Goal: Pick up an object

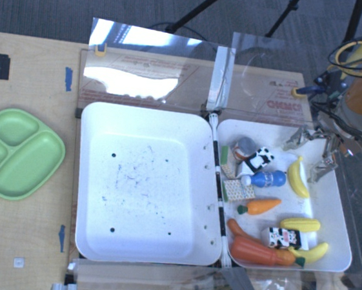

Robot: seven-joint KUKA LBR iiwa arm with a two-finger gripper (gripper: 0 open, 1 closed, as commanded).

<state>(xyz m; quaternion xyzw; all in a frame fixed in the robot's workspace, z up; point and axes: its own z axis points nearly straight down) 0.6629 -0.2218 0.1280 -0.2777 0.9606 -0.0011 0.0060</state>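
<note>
Bright, even overhead light; strong glare on the clear panel [139, 58] behind the bins; slightly soft focus overall.

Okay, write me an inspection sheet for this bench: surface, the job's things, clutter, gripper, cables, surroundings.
Surface: wooden bench bearing a left bin and a right bin, side by side.
Job's things: right bin holds three bananas, two carrots, a blue bottle, a cow-patterned toy and small packets.
Clutter: green divided plate left of the bins.
Gripper: gripper over the right bin's far right corner, open, holding nothing.
Cables: yellow and black loops by the arm.
Surroundings: dark floor, tripod legs.
</note>
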